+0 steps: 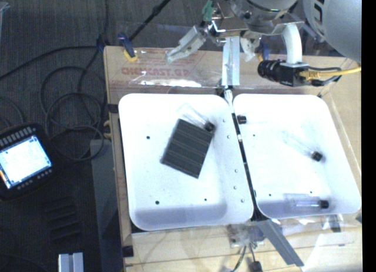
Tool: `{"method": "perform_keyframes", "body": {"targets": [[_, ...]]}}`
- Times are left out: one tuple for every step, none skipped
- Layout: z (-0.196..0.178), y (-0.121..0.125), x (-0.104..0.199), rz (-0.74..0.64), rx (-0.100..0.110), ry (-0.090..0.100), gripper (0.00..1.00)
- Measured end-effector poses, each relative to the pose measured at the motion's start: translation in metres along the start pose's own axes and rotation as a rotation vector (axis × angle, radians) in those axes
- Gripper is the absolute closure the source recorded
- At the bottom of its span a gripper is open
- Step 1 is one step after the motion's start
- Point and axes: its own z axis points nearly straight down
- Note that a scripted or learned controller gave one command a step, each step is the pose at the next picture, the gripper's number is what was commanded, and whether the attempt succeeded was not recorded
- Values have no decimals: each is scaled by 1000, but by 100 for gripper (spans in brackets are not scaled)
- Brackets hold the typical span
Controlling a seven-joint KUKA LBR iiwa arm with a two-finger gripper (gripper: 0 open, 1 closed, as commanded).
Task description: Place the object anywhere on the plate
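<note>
Two bins: white, side by side on my bench (352, 101); left bin (136, 206), right bin (348, 197).
gripper (207, 54): mine, up over the bench behind the bins, near the far end of the wall they share; fingers splayed wide, one slanting left, one pointing down, nothing between them.
plate (187, 148): dark, ribbed, rectangular; flat and skewed in the middle of the left bin.
tube one (198, 118): clear with a black cap, in the left bin at the plate's far edge; cap at the plate's far right corner. I cannot tell whether it rests on the plate or just beside it.
tube two (301, 145): clear, black cap at its right end; slanted in the right bin's middle, well apart from the plate.
tube three (305, 202): clear, black cap to the right; along the right bin's front wall.
black bit (241, 120): small, in the right bin's far left corner.
object: which tube is meant, I cannot tell.
</note>
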Motion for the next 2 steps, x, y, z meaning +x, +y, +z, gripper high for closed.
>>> {"method": "perform_keyframes", "body": {"targets": [[0,0,0,0,0,0,0],[59,18,36,2,3,1,0]]}}
